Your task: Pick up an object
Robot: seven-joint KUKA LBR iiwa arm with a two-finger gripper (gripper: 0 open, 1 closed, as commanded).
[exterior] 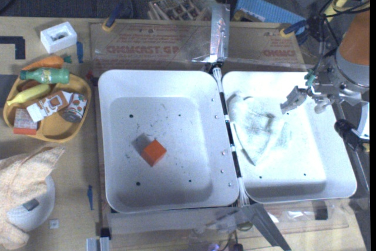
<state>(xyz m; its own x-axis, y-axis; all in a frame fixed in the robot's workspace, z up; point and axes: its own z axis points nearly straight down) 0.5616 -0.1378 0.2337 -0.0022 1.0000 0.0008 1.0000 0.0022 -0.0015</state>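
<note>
An orange block (154,152) lies in the left bin (117,103), a little left of its middle, with a dark shadow beside it. In the right bin (335,173) a clear, crumpled plastic sheet (258,126) is spread over the left half of the floor. My gripper (306,103) hangs over the upper right part of the right bin, just right of the plastic sheet and far from the orange block. Its two fingers (291,101) are spread apart with nothing between them.
A yellow bowl (64,132) with toy food sits at the left of the bench, with a cloth (23,179) below it. A small white box (58,36) stands at the upper left. Cardboard and a clear divider (219,32) line the back of the bins.
</note>
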